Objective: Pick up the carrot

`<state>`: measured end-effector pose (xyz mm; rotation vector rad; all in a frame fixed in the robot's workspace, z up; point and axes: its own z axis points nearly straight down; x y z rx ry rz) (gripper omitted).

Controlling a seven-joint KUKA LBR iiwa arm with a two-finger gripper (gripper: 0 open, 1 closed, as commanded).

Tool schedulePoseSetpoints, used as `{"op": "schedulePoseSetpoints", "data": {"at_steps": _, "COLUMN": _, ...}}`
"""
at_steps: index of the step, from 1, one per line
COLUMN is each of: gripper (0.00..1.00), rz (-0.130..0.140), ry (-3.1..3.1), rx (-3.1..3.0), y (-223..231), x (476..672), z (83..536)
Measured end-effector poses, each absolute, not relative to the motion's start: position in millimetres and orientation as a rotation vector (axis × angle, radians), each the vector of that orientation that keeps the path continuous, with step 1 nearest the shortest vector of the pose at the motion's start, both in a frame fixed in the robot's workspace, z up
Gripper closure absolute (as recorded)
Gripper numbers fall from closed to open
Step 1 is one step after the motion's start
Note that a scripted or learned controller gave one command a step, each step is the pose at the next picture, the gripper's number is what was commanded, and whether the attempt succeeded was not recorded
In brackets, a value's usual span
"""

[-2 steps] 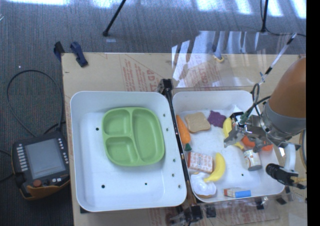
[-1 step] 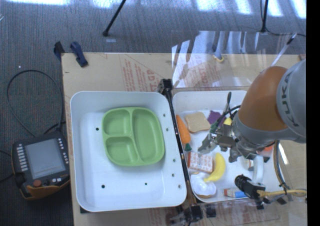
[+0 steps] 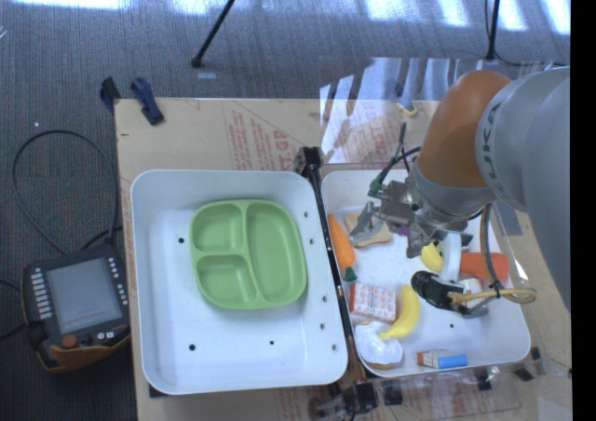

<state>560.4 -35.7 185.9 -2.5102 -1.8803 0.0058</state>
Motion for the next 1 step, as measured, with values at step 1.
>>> {"op": "schedulePoseSetpoints", "data": {"at_steps": 1, "gripper": 0.00, "rz": 0.013, "ry": -1.599, "rx": -2.695, "y": -80.5, "x": 570.2, "z": 111.1}}
